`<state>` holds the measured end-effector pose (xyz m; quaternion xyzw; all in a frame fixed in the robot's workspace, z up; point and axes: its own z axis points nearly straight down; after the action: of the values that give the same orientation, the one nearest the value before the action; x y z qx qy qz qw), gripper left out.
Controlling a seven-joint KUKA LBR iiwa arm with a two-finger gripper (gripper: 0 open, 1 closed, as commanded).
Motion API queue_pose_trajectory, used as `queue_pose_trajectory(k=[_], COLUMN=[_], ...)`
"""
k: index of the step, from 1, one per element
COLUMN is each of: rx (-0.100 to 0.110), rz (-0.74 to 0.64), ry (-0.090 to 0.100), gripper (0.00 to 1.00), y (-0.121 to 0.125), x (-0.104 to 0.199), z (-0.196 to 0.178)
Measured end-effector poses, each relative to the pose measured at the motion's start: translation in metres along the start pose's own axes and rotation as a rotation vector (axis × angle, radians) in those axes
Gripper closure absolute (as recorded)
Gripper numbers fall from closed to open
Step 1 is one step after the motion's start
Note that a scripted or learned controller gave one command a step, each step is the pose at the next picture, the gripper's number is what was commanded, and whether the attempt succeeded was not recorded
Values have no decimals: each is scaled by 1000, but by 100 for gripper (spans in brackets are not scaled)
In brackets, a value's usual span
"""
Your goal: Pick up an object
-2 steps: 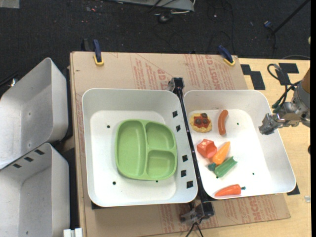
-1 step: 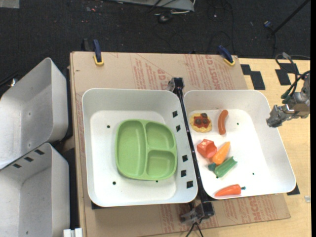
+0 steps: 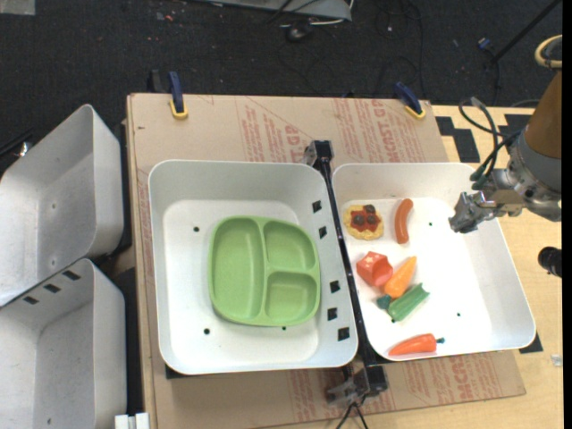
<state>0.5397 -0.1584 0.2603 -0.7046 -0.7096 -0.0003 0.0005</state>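
Worktop (image 3: 259, 119) of brown board carries two shallow white bins side by side, seen from above at a slant. Nearest me in the right bin (image 3: 500, 280) lies an orange-red pepper (image 3: 413, 345) with a green stem, close to the bin's front wall. Behind it sit a green vegetable (image 3: 407, 303), an orange carrot-like piece (image 3: 401, 275) touching it, and a red pepper piece (image 3: 373, 267) just beside that. Farther back I see a small round pastry (image 3: 365, 222) with dark and red topping, and next to it an upright red sausage (image 3: 404, 220). The left bin (image 3: 179, 257) holds a green divided plate (image 3: 265, 271) with three compartments. At the right bin's far right edge hangs my pincer (image 3: 466, 214), well apart from all the food; it is small and blurred, so I cannot tell how far open it is, and I see nothing in it. The grey arm (image 3: 541, 168) above it is cut off at the frame's right side.
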Motion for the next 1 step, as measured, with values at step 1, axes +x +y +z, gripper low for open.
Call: queue_pose_trajectory(k=[1], rx=[0], rz=[0], ry=[0], gripper=[100], y=[5], x=[45], z=[8])
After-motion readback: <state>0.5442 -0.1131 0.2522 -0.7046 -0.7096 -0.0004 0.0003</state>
